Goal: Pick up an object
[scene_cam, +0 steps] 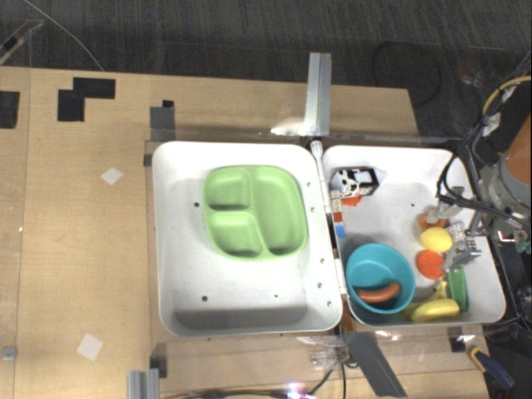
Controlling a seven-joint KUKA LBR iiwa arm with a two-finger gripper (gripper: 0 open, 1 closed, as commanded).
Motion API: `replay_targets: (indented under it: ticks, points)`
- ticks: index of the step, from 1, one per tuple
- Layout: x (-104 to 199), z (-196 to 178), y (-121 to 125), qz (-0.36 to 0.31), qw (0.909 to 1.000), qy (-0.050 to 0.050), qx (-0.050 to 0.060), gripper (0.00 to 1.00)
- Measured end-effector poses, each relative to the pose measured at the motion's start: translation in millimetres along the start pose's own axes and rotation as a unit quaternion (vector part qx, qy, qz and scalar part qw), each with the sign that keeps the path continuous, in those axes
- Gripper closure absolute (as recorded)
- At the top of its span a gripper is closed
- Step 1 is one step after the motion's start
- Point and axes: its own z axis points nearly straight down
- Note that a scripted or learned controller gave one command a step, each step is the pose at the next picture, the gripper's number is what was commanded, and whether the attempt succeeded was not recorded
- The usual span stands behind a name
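The right bin (399,196) holds several small objects. A yellow lemon-like piece (435,239) lies over an orange ball (430,263), with a brown-orange piece (431,219) just behind them. A green piece (457,286) and a yellow banana-like piece (435,309) lie near the front right corner. A blue bowl (379,274) holds a red sausage-shaped piece (380,293). A black, white and red item (352,182) lies at the back left of this bin. My gripper (460,248) hangs low over the right side, next to the lemon piece and the orange ball.
The left bin (179,223) carries a green divided plate (253,210). A metal post (319,98) stands behind the divider between the bins. Cables and the arm body (507,173) crowd the right edge. The wooden bench (75,248) spreads out to the left.
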Motion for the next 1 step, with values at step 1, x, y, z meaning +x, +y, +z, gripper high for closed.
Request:
replay_targets:
  ticks: [1]
  points:
    - [0.4,114.3,-30.3,0.044,0.999,0.0,0.0,0.0]
